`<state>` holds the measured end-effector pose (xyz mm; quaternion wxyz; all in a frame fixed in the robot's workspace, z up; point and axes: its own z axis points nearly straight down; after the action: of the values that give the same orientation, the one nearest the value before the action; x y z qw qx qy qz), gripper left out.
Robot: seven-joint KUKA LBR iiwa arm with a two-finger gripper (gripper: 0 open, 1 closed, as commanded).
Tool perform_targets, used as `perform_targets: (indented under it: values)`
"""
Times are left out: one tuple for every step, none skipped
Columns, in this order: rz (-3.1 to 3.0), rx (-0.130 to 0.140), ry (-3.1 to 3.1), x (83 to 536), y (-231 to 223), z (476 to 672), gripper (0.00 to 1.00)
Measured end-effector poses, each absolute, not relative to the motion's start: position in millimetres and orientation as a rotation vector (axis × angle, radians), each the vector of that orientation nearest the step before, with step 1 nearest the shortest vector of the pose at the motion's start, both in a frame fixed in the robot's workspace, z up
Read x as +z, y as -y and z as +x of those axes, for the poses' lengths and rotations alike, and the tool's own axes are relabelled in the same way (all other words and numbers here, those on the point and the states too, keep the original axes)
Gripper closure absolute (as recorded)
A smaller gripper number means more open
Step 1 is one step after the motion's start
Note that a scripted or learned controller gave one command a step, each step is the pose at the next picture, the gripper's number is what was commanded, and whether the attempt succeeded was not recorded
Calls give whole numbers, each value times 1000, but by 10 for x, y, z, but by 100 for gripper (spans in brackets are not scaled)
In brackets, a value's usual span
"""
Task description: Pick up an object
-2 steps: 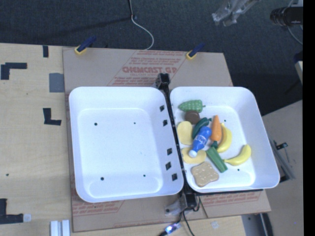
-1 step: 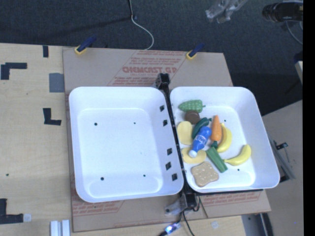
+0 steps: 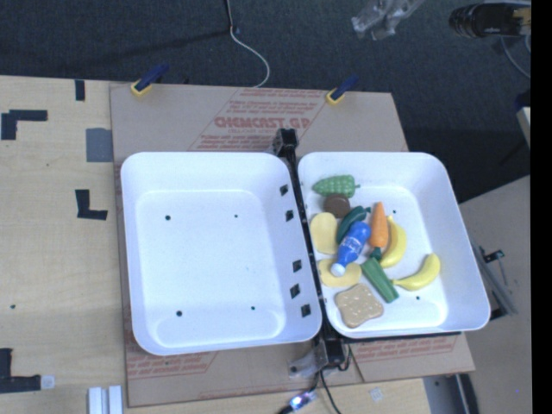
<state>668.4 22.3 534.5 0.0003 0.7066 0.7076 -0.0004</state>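
- Nearest the camera, at the low edge of the right bin (image 3: 461, 231), a slice of toast (image 3: 359, 304) lies flat; just beyond it are a dark green cucumber-like piece (image 3: 379, 279) and a yellow banana (image 3: 420, 273).
- Mid-bin, a blue bottle (image 3: 351, 246) lies tilted across a pale yellow piece (image 3: 323, 231), with an orange carrot (image 3: 378, 223) beside it and a second banana (image 3: 396, 245) tucked under the carrot. Everything here touches or overlaps a neighbour.
- Farther back sit a brown lump (image 3: 336, 204) and a green leafy item (image 3: 335, 185).
- Alongside, the left bin (image 3: 207, 253) shows bare white floor.
- Farthest off, the gripper (image 3: 382, 11) hangs well above and beyond the bins, blurred; I cannot tell how its jaws stand, and nothing is visibly held.
- Risk, as I judge it: the pile is so tight that a descent onto it could catch two items or knock one aside, and the rounded bottle or carrot could slip out of a closing grasp. The banana or toast at the edge looks safer.
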Motion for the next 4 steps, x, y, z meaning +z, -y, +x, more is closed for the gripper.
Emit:
perform_targets:
  values:
    - [2220,-2,-2223,5344,-347,6684,100]
    - [2220,-1,-2223,5344,-497,6684,100]
    - [2220,-1,-2223,5344,-650,6684,100]
    - [2220,-2,-2222,5344,-759,6684,100]
